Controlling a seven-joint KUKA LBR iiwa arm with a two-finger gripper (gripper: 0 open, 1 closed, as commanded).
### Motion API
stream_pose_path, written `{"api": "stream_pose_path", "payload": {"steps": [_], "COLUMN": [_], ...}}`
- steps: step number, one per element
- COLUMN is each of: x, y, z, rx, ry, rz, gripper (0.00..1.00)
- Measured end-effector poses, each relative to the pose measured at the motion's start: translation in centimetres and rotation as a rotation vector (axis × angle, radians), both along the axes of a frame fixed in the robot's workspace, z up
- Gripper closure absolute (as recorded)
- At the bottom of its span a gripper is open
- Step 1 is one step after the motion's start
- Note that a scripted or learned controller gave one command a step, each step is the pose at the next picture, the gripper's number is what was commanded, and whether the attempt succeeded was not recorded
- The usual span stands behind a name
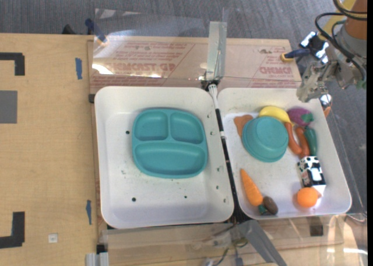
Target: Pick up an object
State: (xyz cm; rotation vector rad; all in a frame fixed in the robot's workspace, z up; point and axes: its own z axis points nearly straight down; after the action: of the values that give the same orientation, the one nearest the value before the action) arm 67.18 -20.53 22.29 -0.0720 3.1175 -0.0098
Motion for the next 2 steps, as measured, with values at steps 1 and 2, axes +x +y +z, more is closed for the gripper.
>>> {"api": "stream_pose_path", "payload": {"steps": [1, 2], "x": [-6.4, -0.3], "y": [-1.8, -1.6], "z": [-7.3, -11.3], "rx": [0.003, 0.005], "ry": [0.021, 0.016], "rz": [0.253, 0.127], "gripper": [1.0, 1.0]}}
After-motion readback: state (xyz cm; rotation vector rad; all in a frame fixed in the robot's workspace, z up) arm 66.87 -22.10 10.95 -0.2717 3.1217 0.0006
